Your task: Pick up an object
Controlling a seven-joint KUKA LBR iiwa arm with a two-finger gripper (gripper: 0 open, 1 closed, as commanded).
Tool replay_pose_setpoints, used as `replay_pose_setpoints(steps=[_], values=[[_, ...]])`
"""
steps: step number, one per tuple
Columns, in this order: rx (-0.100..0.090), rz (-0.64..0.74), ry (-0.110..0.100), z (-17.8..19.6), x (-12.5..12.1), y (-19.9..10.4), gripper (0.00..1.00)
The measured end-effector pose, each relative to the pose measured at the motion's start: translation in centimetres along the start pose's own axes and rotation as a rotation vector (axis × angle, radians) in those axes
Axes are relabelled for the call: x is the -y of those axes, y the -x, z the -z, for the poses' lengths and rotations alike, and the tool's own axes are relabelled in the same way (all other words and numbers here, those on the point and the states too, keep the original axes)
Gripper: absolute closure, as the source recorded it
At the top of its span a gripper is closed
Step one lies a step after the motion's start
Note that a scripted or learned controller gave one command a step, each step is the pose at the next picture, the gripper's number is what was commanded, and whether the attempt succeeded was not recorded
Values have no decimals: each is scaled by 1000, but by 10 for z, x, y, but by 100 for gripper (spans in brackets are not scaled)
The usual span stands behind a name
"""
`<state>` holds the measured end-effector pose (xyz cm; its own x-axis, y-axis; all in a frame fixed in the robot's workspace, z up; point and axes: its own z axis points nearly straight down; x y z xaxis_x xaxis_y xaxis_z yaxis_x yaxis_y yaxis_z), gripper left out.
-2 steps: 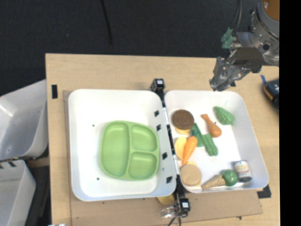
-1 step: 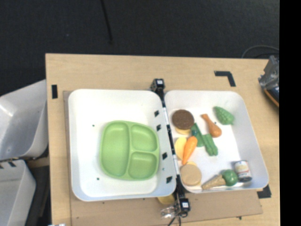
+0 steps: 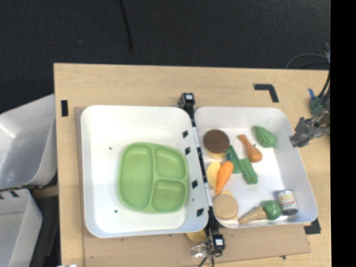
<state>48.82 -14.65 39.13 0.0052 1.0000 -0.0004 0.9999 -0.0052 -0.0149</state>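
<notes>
Camera view: the gripper (image 3: pixel 307 130) sits at the right rim of the right bin (image 3: pixel 289 174), above the bench (image 3: pixel 139 85); whether it is released or clenched cannot be told, and nothing is seen in its grasp. The right bin holds the candidate objects: a brown round piece (image 3: pixel 216 141), an orange carrot (image 3: pixel 223 175), a dark green vegetable (image 3: pixel 245 168), a drumstick (image 3: pixel 250 148), a light green piece (image 3: pixel 265 136), a tan disc (image 3: pixel 226 207), a small can (image 3: pixel 286 201) and a cone with a green top (image 3: pixel 261 212). The left bin (image 3: pixel 100 166) holds a green divided plate (image 3: pixel 152 177), lying flat near its centre.
</notes>
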Motion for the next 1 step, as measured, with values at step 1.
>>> replay_pose_setpoints(steps=[1], values=[[-3,5,1,-254,-26,2,100]])
